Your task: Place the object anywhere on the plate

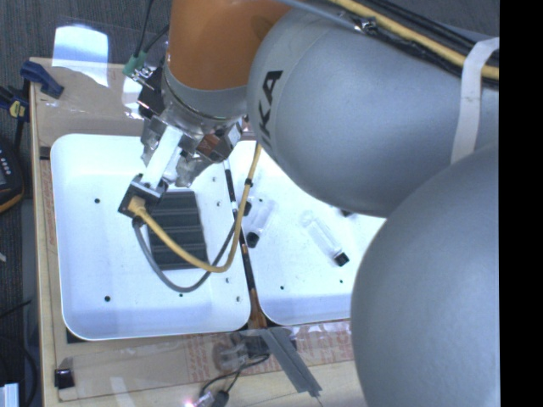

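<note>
In the camera view we see the gripper (pixel 188 166) over the left bin (pixel 85 295), at the upper edge of a dark ribbed slab (pixel 182 227) that we take, with some doubt, for the plate. The wrist hides it, so we cannot tell whether it grasps anything. A clear capped tube (pixel 327 242) lies in the right bin (pixel 288 303). We judge placing is in hand; next comes a release squarely above the slab.
</note>
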Available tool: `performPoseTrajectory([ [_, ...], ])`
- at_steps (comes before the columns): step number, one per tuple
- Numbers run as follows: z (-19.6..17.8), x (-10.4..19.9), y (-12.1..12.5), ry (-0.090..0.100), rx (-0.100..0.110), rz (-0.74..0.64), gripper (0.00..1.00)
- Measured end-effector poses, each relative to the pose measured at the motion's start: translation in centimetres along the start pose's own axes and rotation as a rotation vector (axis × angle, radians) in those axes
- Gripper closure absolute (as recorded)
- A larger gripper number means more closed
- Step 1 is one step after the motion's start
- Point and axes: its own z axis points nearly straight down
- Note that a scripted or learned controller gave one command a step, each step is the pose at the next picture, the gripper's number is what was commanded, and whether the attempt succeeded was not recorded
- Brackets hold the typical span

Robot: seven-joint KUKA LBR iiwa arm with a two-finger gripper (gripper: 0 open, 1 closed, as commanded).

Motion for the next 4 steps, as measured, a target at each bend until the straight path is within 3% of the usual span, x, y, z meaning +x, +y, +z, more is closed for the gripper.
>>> performPoseTrajectory([
  [1, -7.1, 6.1, 2.1, 0.002, -0.005, 0.435, 1.0],
  [2, 5.2, 3.4, -1.4, -0.003, -0.002, 0.707, 1.0],
  [3, 15.4, 0.3, -5.3, -0.008, -0.002, 0.707, 1.0],
  [4, 14.6, -3.3, 1.5, -0.008, 0.002, 0.707, 1.0],
])
